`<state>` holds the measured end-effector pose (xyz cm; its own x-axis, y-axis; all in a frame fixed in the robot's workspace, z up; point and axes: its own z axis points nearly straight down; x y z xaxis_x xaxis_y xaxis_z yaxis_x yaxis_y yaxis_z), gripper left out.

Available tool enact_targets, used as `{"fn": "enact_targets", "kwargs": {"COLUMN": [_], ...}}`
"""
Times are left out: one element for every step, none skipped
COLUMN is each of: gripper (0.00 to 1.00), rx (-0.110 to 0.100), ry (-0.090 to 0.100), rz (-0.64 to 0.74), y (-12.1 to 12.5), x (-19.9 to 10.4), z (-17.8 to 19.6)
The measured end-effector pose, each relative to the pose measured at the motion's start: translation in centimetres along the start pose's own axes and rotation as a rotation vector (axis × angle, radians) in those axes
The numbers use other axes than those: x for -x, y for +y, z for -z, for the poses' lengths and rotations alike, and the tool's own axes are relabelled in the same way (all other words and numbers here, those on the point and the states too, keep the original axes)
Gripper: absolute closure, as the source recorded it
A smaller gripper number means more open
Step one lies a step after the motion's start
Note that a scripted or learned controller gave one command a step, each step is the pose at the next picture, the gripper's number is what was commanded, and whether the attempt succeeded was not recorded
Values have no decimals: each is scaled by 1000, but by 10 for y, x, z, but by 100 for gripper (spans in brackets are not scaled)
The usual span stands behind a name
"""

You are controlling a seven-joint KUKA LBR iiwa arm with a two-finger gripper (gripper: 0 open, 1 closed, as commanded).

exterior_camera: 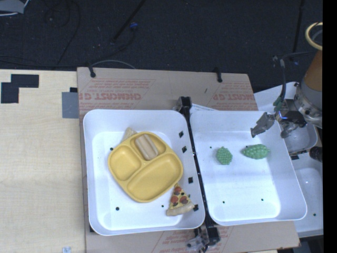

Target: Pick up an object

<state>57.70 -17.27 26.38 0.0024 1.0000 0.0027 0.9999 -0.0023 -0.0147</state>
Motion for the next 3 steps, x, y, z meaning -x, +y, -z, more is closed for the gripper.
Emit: {"fn": "enact_targets", "kwargs": {"gripper": [0,0,0], "rx": [12,8,9], "ry": [-2,-1,-1], "rz": [3,2,4], "y": [2,-5,2], "x": [0,1,-6], "z": [7,-39,-87]}}
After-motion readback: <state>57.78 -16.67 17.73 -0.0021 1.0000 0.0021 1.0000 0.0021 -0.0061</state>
